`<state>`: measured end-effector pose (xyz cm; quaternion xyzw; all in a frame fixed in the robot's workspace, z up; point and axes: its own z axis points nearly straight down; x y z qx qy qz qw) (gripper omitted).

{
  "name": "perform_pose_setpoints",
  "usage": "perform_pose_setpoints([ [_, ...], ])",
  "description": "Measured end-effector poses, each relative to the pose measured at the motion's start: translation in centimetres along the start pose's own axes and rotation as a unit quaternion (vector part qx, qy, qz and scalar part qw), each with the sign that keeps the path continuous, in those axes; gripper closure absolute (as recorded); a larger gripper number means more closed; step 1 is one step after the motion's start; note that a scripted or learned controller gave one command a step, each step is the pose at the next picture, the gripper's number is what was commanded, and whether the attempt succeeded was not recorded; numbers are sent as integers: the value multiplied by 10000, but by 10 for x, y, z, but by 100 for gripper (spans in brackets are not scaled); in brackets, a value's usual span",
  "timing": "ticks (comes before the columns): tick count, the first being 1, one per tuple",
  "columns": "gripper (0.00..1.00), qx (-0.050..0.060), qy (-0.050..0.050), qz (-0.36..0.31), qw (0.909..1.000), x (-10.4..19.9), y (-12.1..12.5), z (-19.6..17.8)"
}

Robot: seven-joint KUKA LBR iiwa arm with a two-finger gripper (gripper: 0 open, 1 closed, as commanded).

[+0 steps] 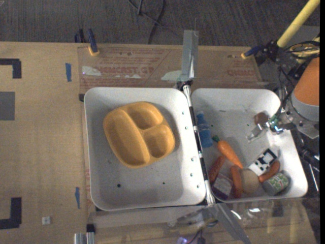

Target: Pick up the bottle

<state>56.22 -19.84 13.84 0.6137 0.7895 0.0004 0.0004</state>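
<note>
The bottle [204,131] is small and blue, and lies along the left wall of the right bin [238,98]. My gripper [258,126] hovers over the right half of the same bin, well to the right of the bottle and apart from it. Its two fingers point left and stand open with nothing between them. The arm's orange band [311,83] is at the right edge of the view.
A carrot [230,154] lies just right of and below the bottle. Sausages, a purple packet [222,185], a beige ball [249,181], a black-and-white box [265,160] and a can [277,183] crowd the bin's near end. A yellow divided plate [138,133] sits in the left bin [101,187].
</note>
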Motion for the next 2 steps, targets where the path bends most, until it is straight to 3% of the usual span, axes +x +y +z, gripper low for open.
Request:
perform_pose_setpoints([
  [1,100,-25,-12,9,10000,-1,1,-11],
  [2,100,-6,-14,2401,9707,-21,-19,-113],
])
